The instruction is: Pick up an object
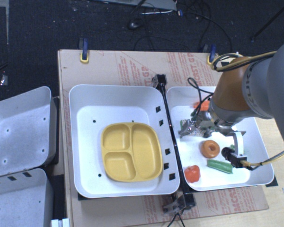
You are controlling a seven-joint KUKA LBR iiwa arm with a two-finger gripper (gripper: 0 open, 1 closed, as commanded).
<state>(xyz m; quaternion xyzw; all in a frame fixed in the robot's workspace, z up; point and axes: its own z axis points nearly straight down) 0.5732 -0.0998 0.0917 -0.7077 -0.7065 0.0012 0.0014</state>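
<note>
The right bin [260, 131] holds an orange ring-shaped piece [210, 148], a green elongated piece [220, 166] and a red piece [192, 173] near its front. A small orange-red piece [202, 106] peeks out from behind the arm at the back of the bin. My gripper [189, 128] is low over the left part of the right bin, just left of and behind the orange ring. I see nothing held in it. The arm's orange band [232, 89] and grey body cover the bin's back right.
The left bin [85, 126] holds a yellow divided plate [131, 151]. A black divider [169, 131] runs between the two bins. Cables [236, 157] hang from the wrist over the green piece. More white bins [19, 126] lie off the bench at the left.
</note>
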